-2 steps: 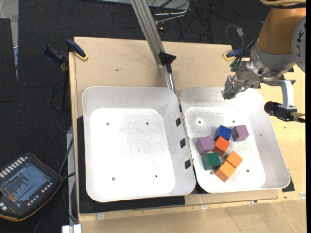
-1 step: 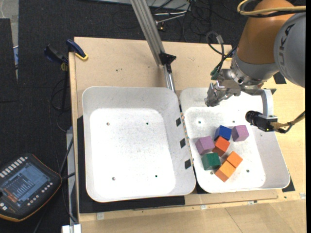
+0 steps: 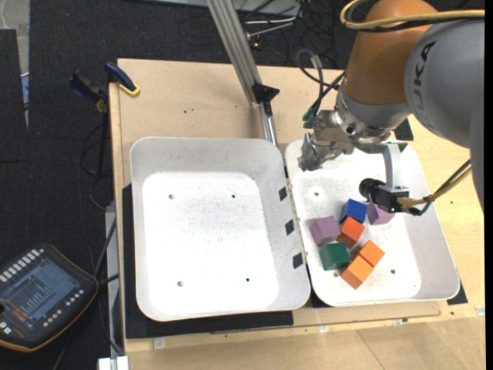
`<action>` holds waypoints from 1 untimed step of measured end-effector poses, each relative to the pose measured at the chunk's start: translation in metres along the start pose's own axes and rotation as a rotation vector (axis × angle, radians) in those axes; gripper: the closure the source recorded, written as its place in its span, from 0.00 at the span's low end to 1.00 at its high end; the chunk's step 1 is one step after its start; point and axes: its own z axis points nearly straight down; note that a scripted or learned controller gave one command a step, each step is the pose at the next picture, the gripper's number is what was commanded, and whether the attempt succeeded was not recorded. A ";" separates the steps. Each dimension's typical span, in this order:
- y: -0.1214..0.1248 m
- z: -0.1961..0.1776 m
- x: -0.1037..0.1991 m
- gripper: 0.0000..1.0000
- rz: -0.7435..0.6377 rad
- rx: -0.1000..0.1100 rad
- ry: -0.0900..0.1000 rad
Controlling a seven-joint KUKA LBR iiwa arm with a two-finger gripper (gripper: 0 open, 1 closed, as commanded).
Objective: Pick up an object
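Several small blocks lie clustered in the right bin (image 3: 431, 284): a purple block (image 3: 324, 228), a blue block (image 3: 354, 210), an orange block (image 3: 352, 229), a green block (image 3: 335, 255), two more orange blocks (image 3: 371, 252) (image 3: 355, 271), and a purple block (image 3: 380, 213) at the right. My gripper (image 3: 310, 158) hangs over the bin's back left corner, above and left of the cluster, apart from every block. Nothing shows between its fingers.
The left bin (image 3: 146, 206) sits beside the right one, sharing a middle rim with black clips (image 3: 292, 226). A metal pole (image 3: 239, 45) slants in from the back. A black camera unit (image 3: 377, 191) hangs off the wrist over the blocks. A teach pendant (image 3: 38, 295) lies at the lower left.
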 end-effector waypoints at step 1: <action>-0.014 0.000 0.046 1.00 0.001 0.001 0.000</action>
